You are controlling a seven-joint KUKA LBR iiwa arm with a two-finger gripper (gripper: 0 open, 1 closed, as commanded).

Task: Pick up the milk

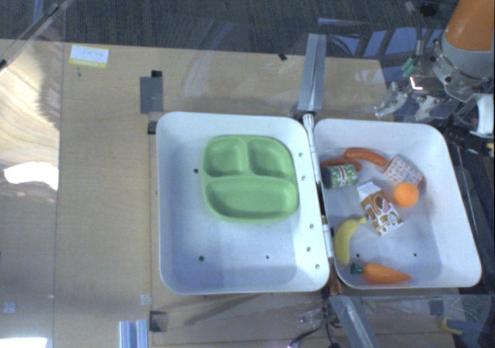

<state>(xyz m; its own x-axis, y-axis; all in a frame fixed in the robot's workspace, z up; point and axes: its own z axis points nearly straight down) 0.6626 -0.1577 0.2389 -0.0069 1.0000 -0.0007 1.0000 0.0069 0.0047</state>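
The milk looks like the small white carton with orange-brown print [381,212], lying on its side in the middle of the right bin [456,207]. A second, pinkish checked carton [404,170] lies just behind it, beside an orange [405,195]. My gripper [408,97] hangs above the bench past the right bin's far edge, well apart from both cartons. The grey arm with its orange band [473,14] comes in from the top right corner.
The right bin also holds a sausage [366,156], a dark green can [340,176], a banana [346,237] and a carrot [384,274]. A green divided plate [249,178] sits in the left bin [186,261]. A metal post [312,76] stands behind the bins' shared wall.
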